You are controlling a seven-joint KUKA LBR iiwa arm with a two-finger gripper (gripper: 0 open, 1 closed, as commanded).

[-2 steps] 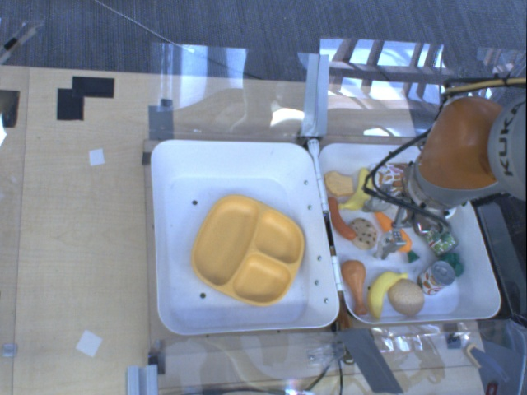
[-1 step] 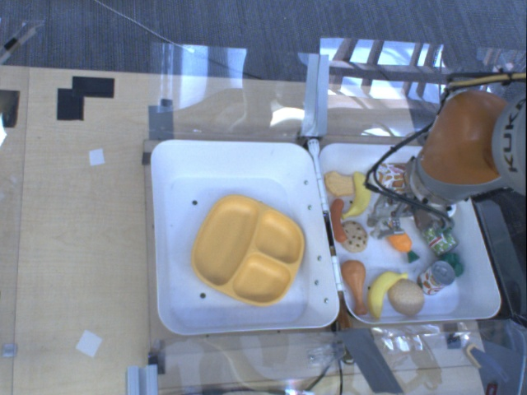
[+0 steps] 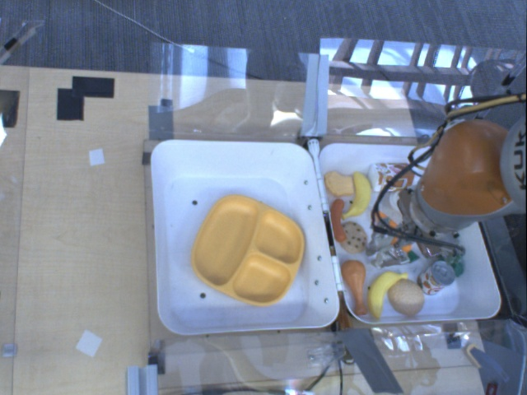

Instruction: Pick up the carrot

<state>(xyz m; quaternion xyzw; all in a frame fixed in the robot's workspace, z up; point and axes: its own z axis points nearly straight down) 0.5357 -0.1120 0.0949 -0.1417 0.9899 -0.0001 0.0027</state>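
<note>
The tool (image 3: 394, 249) sits low in the right bin (image 3: 486, 303); whether it is clenched cannot be told. The carrot (image 3: 391, 220) lies partly under the arm, beside a cookie (image 3: 354, 237). No readable writing.

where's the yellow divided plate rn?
In the camera view, the yellow divided plate lies in the left white bin, slightly right of its middle, across the divider from the right bin's food items.

Pale wood bench (image 3: 74, 245), dark grey carpet (image 3: 247, 15)
</note>
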